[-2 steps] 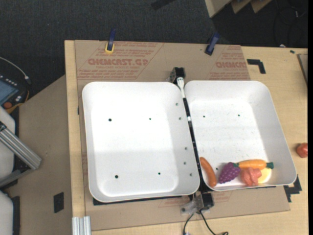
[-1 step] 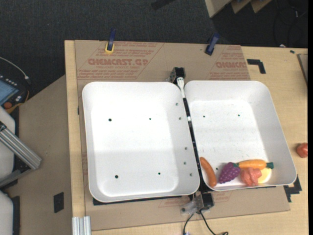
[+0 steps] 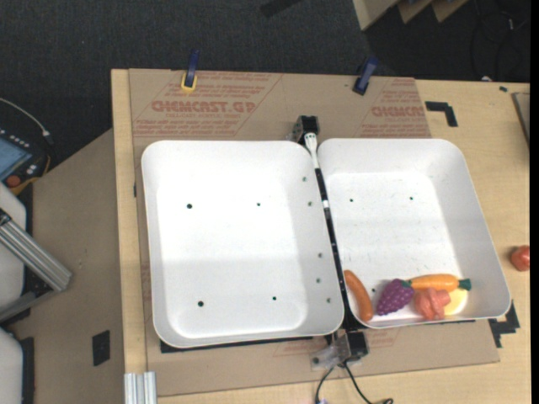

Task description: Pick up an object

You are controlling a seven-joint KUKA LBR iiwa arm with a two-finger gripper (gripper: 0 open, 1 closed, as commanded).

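Where the task's things lie: all bunched against the 6 o'clock wall of the right bin [image 3: 472, 192], from its 7 o'clock corner across to 5 o'clock.
Sausage [image 3: 358, 295]: at the 7 o'clock corner, close to the seam with the left bin [image 3: 168, 251]; its long axis runs 11 to 5 o'clock.
Grapes [image 3: 393, 296]: just beside the sausage on its 3 o'clock side; a squat bunch with no clear long axis.
Carrot [image 3: 438, 282]: at 5 o'clock in the bin; its long axis runs 9 to 3 o'clock, and its green top points to 3 o'clock.
Red piece [image 3: 429, 304]: tucked under the carrot's 6 o'clock side and touching it. You cannot make out what it is.
Yellow piece [image 3: 456, 303]: beside the red piece, right against the wall.
Stray orange item [image 3: 520, 258]: on the bench [image 3: 253, 99] outside the bin, toward 3 o'clock.
Claw state: you cannot tell from this view, so do not assume it is ready to pinch.
Key relation: the arm comes in from 3 o'clock, so I judge the carrot's green end to be the nearest target.
Approach: close across the carrot's width, from 12 to 6 o'clock.
Risk: the wall and the crowding neighbours leave you little room on the 6 o'clock side.
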